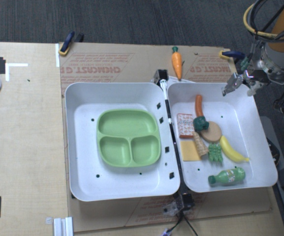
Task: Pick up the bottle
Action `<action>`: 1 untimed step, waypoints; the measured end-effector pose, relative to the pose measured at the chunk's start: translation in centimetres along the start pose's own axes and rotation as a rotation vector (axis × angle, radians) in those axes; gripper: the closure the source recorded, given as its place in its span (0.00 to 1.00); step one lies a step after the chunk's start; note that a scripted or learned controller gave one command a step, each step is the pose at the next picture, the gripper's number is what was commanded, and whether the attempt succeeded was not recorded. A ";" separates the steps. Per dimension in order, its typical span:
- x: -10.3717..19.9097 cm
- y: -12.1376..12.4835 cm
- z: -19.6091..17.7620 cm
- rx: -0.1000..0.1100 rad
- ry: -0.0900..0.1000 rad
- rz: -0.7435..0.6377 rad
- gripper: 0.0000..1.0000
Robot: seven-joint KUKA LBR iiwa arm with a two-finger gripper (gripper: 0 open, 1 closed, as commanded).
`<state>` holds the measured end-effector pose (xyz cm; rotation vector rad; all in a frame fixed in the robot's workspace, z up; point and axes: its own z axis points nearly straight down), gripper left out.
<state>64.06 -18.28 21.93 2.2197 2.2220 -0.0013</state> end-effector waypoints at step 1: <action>0.0 0.1 -1.0 -0.002 -0.002 -0.003 1.00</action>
